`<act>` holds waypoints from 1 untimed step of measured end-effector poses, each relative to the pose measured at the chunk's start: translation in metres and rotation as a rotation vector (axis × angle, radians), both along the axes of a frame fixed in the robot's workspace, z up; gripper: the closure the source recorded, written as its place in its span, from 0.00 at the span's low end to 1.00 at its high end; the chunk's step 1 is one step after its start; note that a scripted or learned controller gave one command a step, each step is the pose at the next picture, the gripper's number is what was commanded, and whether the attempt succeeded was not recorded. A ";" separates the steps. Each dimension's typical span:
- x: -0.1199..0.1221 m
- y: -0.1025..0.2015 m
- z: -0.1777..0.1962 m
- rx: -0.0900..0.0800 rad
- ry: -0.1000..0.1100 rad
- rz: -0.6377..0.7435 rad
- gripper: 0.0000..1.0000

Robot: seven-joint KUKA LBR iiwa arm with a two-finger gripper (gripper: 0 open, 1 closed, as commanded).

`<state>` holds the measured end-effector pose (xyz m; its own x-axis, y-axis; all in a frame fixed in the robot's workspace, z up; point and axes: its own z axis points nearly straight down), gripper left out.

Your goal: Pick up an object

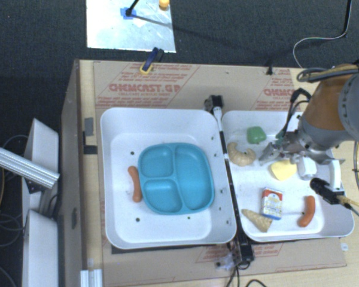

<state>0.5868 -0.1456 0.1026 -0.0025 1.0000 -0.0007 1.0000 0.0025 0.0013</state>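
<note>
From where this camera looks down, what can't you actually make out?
- Gripper: whether its fingers are open or shut; they blur together above the yellow piece.
- Yellow piece: its far edge sits under the gripper, so contact cannot be judged.
- Small red and white carton: its print is too small to read.
- Arm: its base is cut off by the right edge.
- Blue divided plate: what lies beneath it in the left bin is covered.

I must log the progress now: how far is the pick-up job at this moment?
Done: the gripper has reached the right bin, beside the yellow object. In hand: nothing visibly held. Left: grasping and lifting one object; the box and sausage lie untouched.
</note>
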 end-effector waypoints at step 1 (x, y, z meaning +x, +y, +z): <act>-0.032 -0.017 -0.018 0.000 0.001 -0.002 0.00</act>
<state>0.5548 -0.1626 0.0841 -0.0009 1.0000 -0.0007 1.0000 0.0009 0.0004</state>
